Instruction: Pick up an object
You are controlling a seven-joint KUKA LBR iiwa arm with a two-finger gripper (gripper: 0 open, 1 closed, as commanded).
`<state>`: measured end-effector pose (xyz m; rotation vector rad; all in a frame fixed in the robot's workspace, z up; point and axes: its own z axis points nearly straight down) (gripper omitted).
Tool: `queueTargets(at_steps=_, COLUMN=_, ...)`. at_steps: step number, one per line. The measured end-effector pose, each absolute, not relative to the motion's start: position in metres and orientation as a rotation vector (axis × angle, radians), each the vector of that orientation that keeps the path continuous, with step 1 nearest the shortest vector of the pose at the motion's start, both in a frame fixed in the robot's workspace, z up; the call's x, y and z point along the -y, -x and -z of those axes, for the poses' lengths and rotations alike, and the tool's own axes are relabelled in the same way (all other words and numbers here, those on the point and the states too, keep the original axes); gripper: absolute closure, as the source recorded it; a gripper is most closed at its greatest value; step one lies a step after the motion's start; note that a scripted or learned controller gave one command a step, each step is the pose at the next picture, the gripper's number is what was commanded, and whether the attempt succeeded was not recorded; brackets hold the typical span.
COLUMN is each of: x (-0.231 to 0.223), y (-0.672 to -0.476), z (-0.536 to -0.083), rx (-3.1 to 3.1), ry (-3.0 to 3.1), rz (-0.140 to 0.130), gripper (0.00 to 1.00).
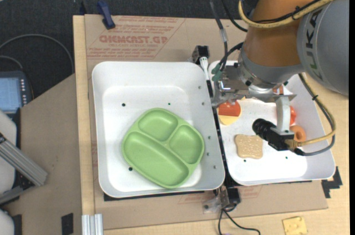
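My gripper [252, 96] hangs over the back of the right bin [310, 170], largely hidden under the grey wrist and orange band. Just to its left, against the bin's left wall, lies a round orange-red object [229, 110]. A tan toast-shaped piece [248, 146] rests in the middle of that bin, nearer the front. To the gripper's right are a red object [290, 115] and, beside it, a small orange one [299, 132]. I see nothing clearly held.
The left bin [111, 84] holds a light green divided plate [162, 147] toward its front. Both bins sit on a cardboard sheet [133, 34]. A blue clip [105, 14] lies at the cardboard's back left corner. Cables run behind the bins.
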<state>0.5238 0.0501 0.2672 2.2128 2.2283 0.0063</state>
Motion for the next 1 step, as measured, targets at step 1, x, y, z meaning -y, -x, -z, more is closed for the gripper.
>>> queueTargets(at_steps=1, x=0.0229, y=-0.495, z=-0.2558, rx=-2.217, ry=-2.232, rz=0.005, gripper=1.0)
